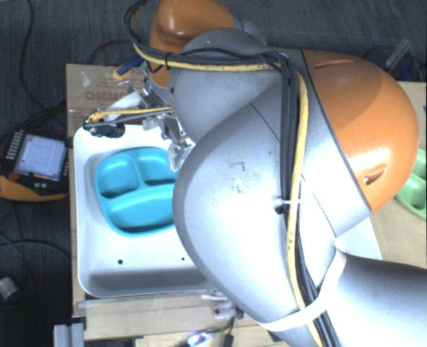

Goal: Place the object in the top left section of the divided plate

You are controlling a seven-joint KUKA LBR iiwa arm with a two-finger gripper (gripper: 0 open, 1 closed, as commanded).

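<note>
A blue divided plate [137,194] lies in the left white bin [101,266]. Its two small sections are on the far side and its one large section is on the near side. My gripper [177,150] hangs over the plate's far right edge, beside the small right section. The bulky grey and orange arm [285,179] covers the plate's right part and most of the bench. Nothing is visible inside the plate sections I can see.
A green object [417,186] peeks out at the right edge behind the arm. A cardboard sheet [90,85] lies behind the left bin. A handheld device with a screen [34,161] and cables lie on the floor to the left.
</note>
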